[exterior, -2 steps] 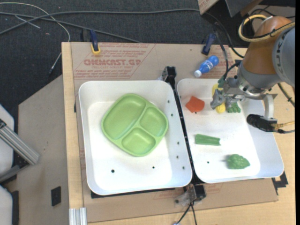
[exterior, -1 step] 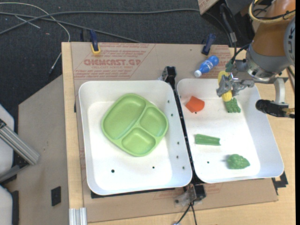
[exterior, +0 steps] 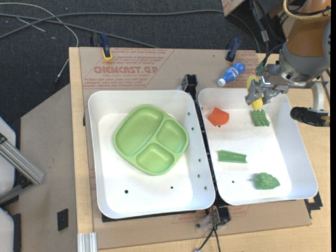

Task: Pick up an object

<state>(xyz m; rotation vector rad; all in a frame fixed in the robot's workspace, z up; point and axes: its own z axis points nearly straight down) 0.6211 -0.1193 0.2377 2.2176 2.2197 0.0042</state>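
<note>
Two white bins are sitting side by side; at the right bin's (exterior: 299,140) one o'clock, the gripper (exterior: 256,100) is pinching a yellow object (exterior: 256,103).

The arm (exterior: 307,33) is a thick, rounded column with a smooth shell. Its upper section is a warm orange, curved like a collar, and below it sits a wide grey segment with a matte finish. A pale yellowish cable loops over the top of the orange part, and darker cables run behind it. Under the grey segment a lighter metallic flange carries small fittings. The gripper (exterior: 257,96) beneath is a compact silver-grey assembly of blocky metal parts, with thin wires running along it and a little blue spot on its body.
</note>
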